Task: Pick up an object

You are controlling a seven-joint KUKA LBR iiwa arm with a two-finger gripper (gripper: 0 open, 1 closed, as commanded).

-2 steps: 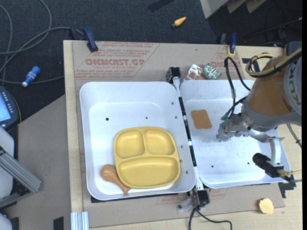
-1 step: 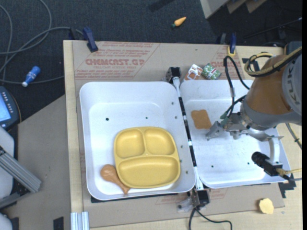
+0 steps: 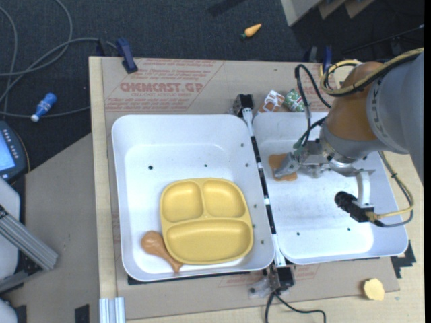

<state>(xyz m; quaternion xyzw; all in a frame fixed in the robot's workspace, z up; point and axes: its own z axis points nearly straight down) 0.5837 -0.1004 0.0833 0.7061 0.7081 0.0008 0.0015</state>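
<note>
While the gripper [image 3: 291, 169] sits at a brown piece [image 3: 282, 164] in the right bin [image 3: 337, 244], its grasp is unclear; next, lift.

The grey KUKA arm with its orange band [image 3: 350, 116] comes in from the upper right of the frame and bends down toward centre right. Its two-finger metal gripper [image 3: 291, 165] points left, low near the surface.
</note>
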